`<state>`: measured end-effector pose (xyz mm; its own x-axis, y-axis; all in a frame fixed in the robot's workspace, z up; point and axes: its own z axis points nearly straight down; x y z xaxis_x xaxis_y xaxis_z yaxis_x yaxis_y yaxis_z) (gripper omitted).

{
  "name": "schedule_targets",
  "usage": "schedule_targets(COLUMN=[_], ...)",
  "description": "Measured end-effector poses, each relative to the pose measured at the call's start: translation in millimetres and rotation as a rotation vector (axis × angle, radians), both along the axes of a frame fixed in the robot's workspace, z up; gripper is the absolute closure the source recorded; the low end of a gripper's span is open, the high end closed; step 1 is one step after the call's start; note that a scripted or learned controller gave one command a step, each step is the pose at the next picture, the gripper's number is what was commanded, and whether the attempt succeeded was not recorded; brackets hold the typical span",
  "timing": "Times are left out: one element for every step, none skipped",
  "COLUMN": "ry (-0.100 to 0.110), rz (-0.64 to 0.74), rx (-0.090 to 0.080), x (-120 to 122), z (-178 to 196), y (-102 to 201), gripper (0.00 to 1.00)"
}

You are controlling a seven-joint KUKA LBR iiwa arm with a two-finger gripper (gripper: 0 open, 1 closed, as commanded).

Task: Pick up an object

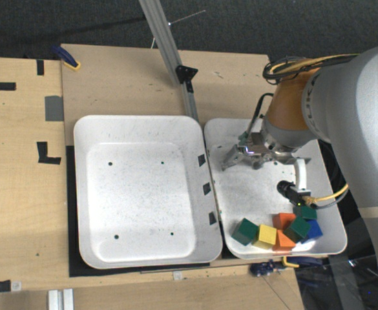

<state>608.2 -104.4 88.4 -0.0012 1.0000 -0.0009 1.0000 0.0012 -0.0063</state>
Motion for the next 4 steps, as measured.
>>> schedule_targets(ry=[-0.004,-0.009,-0.009,-0.01], rz=[0.001,0.001,0.0,0.0], rx=[0.001,0.001,0.001,0.0], x=[1,2,2,7], z=[13,57,99,142], y=[1,8,10,9], gripper=[1.0,1.0,1.0,1.0])
